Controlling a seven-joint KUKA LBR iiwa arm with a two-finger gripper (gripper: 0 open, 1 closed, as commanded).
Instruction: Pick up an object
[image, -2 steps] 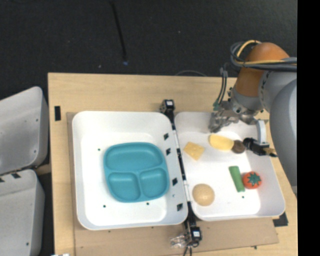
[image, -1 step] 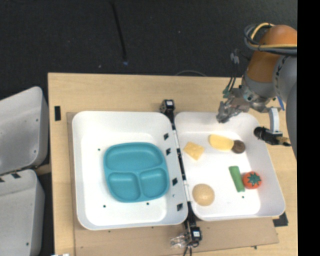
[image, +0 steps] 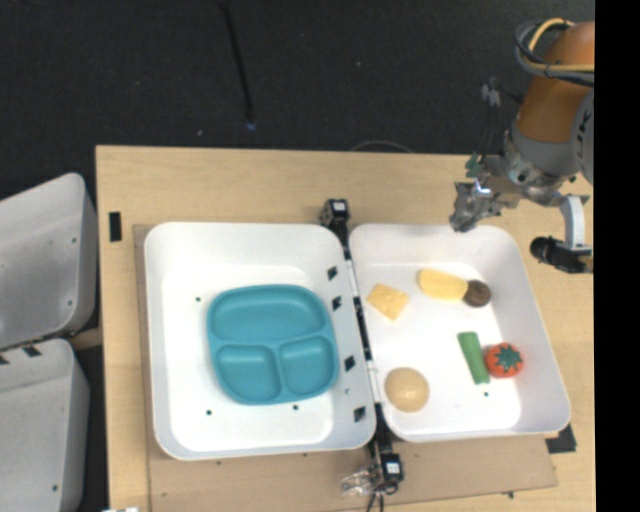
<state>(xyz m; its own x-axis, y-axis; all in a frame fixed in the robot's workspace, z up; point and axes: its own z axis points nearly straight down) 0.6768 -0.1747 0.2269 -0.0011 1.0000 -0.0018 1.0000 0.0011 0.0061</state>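
Nearest you, round bun (image: 407, 388) sat low in rt bin (image: 540, 415), well below the jaws; green stick (image: 473, 357), tomato (image: 504, 360), cheese (image: 388, 301), yellow piece (image: 442, 285) loose, graspable. Gripper (image: 468, 214) hovered over far rim; jaw state can't tell.

no text, label, brand, number or sign can be read anywhere on the bench.

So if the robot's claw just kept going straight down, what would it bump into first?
Probably the back rim of the right bin, since the gripper hangs about over that edge; depth is hard to judge.
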